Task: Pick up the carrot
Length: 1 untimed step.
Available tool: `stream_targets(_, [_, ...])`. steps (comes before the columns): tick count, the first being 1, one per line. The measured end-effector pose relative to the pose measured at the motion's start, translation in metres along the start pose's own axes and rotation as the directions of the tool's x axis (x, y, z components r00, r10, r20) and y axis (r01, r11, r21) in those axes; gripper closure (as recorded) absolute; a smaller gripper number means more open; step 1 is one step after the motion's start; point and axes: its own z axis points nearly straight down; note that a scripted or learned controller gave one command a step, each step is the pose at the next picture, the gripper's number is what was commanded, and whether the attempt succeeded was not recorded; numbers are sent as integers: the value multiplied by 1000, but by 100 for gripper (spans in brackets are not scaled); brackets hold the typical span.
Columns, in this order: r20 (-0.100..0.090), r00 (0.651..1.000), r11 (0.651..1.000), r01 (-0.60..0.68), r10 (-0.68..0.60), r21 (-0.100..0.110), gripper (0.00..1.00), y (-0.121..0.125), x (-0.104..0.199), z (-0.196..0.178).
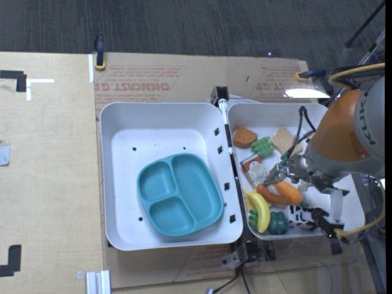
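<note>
The carrot (283,194) is an orange piece with a reddish left end. It lies in the right bin (350,208), towards the front, just above the banana (260,211). My gripper (284,173) hangs directly over the carrot's upper side, close to it or touching it. The grey arm with its orange band (348,130) comes in from the right and hides the bin's right half.
Also in the right bin are an orange waffle (244,136), a green leafy piece (262,146), a tan cracker (282,139), a small packet (255,171) and a green pepper (278,223). The left bin (122,127) holds a teal divided plate (179,193).
</note>
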Motion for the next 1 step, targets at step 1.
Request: stream_targets(1, [0,1000,1000,-4,4,2,100,1,-1,-7])
